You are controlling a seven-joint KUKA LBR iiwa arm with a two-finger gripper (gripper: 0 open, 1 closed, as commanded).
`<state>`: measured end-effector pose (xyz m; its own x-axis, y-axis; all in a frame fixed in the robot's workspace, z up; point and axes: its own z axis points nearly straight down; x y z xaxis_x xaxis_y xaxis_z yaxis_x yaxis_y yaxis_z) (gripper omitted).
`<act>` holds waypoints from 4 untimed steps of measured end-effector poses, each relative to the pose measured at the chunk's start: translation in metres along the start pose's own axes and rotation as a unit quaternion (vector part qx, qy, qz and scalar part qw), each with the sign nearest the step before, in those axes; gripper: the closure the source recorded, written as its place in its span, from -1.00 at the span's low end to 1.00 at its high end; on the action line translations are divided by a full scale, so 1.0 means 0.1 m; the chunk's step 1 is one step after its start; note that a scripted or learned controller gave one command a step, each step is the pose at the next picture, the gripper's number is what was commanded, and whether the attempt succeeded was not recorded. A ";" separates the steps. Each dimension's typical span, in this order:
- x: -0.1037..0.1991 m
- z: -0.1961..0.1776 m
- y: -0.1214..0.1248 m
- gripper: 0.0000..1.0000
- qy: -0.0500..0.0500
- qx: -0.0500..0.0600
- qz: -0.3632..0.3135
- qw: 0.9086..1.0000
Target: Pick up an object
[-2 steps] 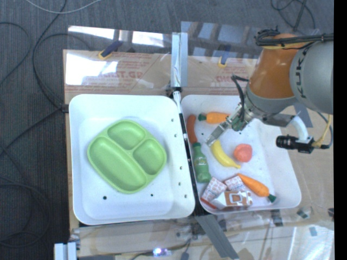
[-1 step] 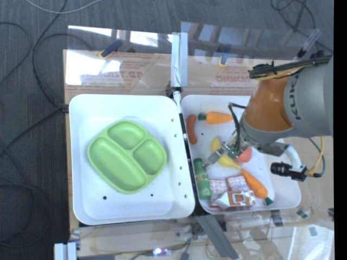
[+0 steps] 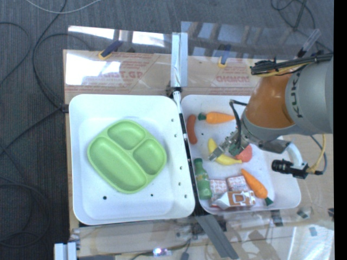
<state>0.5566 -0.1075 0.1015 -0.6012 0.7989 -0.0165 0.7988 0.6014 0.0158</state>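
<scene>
Broadly, two white bins sit side by side on the bench: the left bin (image 3: 81,199) and the right bin (image 3: 290,196), their inner walls touching along the middle. Over the right bin hangs the arm (image 3: 309,99), grey with an orange band, reaching in from the right. In the left bin lies a green plate (image 3: 126,155) with three compartments, set at a slant near the bin's centre. The right bin holds the small items. A carrot (image 3: 219,117) lies near the far wall, and a sausage (image 3: 192,129) lies along the left wall just below it. A green bottle (image 3: 202,179) lies along the same wall nearer the front. Another carrot (image 3: 255,183) lies at a slant toward the front right, beside a carton (image 3: 235,199) and a small red-and-white box (image 3: 218,187). The gripper (image 3: 232,145) is down among the items at the bin's middle, right at a banana (image 3: 227,158) and next to a red piece (image 3: 246,154); whether its fingers are spread or pressed together I cannot tell.
</scene>
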 end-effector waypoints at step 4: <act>-0.07 -1.33 0.25 -1.00 0.007 0.008 -0.064 0.998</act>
<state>0.5776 -0.0976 0.2352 -0.6981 0.7160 -0.0032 0.7160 0.6981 -0.0008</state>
